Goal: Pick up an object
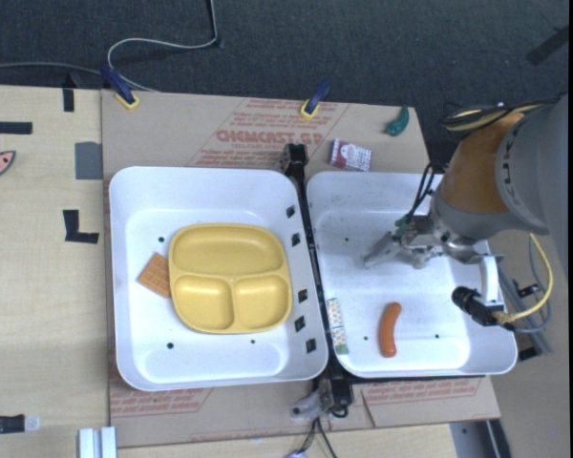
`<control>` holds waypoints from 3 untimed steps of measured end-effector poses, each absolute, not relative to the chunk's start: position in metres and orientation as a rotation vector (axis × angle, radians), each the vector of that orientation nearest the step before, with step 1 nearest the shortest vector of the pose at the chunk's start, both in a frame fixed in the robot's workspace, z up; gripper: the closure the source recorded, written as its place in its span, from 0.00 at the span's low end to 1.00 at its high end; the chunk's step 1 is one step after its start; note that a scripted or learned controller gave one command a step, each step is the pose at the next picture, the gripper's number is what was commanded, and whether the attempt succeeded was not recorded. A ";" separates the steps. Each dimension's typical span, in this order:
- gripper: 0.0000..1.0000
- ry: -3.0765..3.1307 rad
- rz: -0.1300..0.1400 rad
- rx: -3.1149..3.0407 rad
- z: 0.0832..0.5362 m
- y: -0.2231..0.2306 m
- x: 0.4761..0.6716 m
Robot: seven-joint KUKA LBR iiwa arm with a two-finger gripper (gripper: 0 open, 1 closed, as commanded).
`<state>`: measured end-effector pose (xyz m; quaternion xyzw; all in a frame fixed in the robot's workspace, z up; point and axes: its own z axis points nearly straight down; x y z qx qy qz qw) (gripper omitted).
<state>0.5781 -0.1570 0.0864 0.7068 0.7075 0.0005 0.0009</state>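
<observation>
Fingers (380,251) over right white bin (363,361)

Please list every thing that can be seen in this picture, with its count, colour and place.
white bins: two, white, side by side on the bench.
divided plate: one, yellow, in the left bin.
flat tan piece: one, tan, in the left bin, partly under the plate's left edge.
sausage: one, orange-red, in the right bin, near its front wall.
small packet: one, red and white, on the cardboard behind the right bin.
clamps: two, yellow and blue, at the cardboard's back edge.
gripper: one, grey, above the right bin's floor, behind the sausage.
</observation>
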 end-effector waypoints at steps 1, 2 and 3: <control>0.00 2.219 0.004 2.215 0.087 -0.156 0.637; 0.00 2.222 0.002 2.219 0.086 -0.107 0.597; 0.00 2.218 0.003 2.217 0.086 -0.097 0.569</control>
